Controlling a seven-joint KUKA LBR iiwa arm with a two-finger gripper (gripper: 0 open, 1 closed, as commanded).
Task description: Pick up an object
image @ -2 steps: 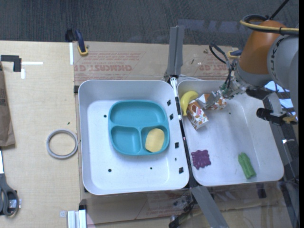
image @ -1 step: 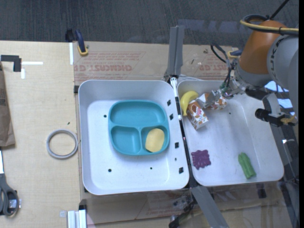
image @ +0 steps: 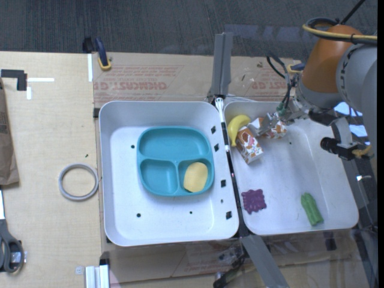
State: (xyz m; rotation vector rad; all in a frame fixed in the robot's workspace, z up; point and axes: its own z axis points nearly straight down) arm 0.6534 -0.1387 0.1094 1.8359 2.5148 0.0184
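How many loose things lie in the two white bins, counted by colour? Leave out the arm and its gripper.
Yellow: 2, the banana and the round piece in the tray
Teal: 1, the divided tray
Purple: 1, the grape bunch
Green: 1, the long vegetable
Orange and white: 1, the small carton
Total: 6

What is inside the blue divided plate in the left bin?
The blue divided plate holds one pale yellow round object in its lower right compartment. What lies beneath that object is covered.
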